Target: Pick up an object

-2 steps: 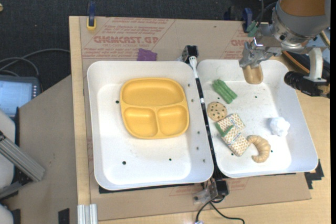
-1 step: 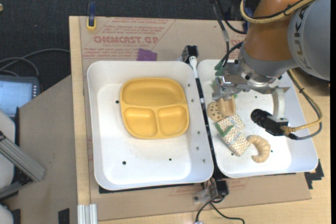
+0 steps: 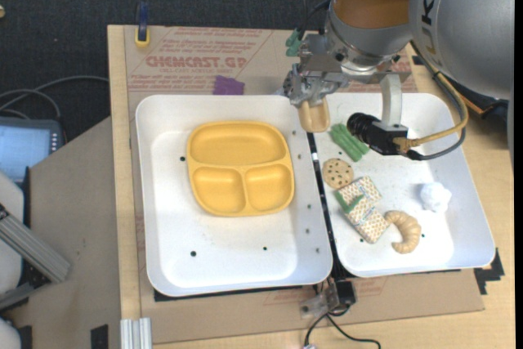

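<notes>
Clearly, the claw point(image 3: 313, 98) is seen at the upper middle of the frame, over the seam between the two white bins, with a small tan block point(image 3: 314, 116) at its tip. The block appears to be gripped between the fingers, though the contact itself is partly hidden by the wrist housing, so the hold is judged likely rather than certain. The block is seen upright, its long axis running roughly top to bottom in the frame, with its lower end pointing toward the right bin point(image 3: 458, 249).

By its look, the block is judged light and stiff, probably a toy food piece, smooth enough to slip if pinched near an end. A hold across its short sides, near the middle, would be the safest.

Below it, in the right bin, a green piece point(image 3: 350, 145) lies slanted, a round cookie point(image 3: 337, 172) lies flat, a sandwich wedge point(image 3: 363, 207) and a croissant point(image 3: 404, 230) lie toward the lower right, and a white crumpled lump point(image 3: 434, 195) rests near the right wall. A yellow divided tray point(image 3: 241, 167) sits in the left bin point(image 3: 163, 241).
</notes>
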Robot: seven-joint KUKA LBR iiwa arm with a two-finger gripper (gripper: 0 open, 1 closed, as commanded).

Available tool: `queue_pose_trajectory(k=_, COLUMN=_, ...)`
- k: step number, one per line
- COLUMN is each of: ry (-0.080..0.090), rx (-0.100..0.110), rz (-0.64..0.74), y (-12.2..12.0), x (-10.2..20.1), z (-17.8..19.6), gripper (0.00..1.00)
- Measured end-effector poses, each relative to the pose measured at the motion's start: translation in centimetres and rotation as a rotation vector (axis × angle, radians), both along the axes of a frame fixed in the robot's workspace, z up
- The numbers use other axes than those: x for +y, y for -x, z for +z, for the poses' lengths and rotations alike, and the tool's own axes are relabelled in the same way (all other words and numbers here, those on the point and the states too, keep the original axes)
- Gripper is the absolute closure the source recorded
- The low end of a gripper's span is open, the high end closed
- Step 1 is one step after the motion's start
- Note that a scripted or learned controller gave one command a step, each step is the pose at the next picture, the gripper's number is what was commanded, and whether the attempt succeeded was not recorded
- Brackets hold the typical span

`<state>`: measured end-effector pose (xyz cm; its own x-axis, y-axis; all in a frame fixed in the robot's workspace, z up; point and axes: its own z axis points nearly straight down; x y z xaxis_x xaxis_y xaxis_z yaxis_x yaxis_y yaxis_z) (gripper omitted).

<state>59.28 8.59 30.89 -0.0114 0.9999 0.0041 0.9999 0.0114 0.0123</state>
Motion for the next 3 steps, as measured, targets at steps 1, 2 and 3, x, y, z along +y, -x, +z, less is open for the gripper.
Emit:
queue_pose_trajectory(k=1, ry=0.005, rx=0.02, rz=-0.015, y=0.5, x=-3.8, z=-5.5, gripper=1.0)
queue_pose_trajectory(k=2, ry=0.004, rx=0.021, rz=-0.013, y=6.8, x=-4.3, z=-7.5, gripper=1.0)
queue_pose_trajectory(k=3, ry=0.003, rx=0.02, rz=-0.01, y=10.9, x=-2.2, z=-7.9, gripper=1.0)
